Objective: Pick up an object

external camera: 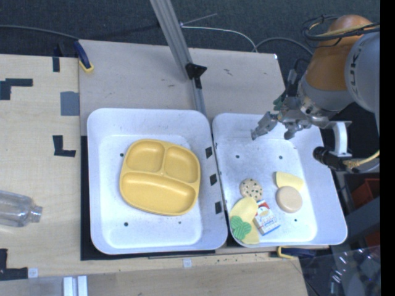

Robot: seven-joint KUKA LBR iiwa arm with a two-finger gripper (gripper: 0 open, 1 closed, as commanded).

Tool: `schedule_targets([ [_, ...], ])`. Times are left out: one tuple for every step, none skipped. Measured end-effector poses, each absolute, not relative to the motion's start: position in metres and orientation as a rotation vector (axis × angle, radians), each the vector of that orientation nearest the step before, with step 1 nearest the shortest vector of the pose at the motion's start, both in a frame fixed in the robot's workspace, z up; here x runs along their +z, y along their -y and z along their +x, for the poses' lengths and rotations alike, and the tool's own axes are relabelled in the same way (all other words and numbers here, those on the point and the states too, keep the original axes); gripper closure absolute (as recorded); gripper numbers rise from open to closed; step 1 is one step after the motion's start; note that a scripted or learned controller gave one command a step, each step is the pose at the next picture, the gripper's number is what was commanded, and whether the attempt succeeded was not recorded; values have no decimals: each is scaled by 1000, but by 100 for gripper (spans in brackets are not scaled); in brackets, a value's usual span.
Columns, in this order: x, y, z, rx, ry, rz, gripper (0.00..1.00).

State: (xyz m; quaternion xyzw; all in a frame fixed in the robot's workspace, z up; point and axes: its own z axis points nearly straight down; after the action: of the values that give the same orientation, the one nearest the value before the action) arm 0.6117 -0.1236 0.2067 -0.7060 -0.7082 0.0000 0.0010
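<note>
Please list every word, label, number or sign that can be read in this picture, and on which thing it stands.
None can be read.
Small carton in the right bin: red and blue print, too small and blurred to read.
Arm: dark letters at the picture's edge, cut off and unreadable.

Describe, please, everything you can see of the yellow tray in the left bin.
The yellow tray is a rounded, glossy plate that looks like moulded plastic, divided by raised ridges into three compartments: two smaller ones at the far side and one long one nearer the camera. It lies flat and right side up, turned slightly askew, on the floor of the left bin, roughly central. Only the bin floor touches it.
</note>
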Motion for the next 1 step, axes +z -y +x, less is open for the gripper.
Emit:
schedule_targets([
  [115, 115, 543, 12, 2213, -2214, 0],
])
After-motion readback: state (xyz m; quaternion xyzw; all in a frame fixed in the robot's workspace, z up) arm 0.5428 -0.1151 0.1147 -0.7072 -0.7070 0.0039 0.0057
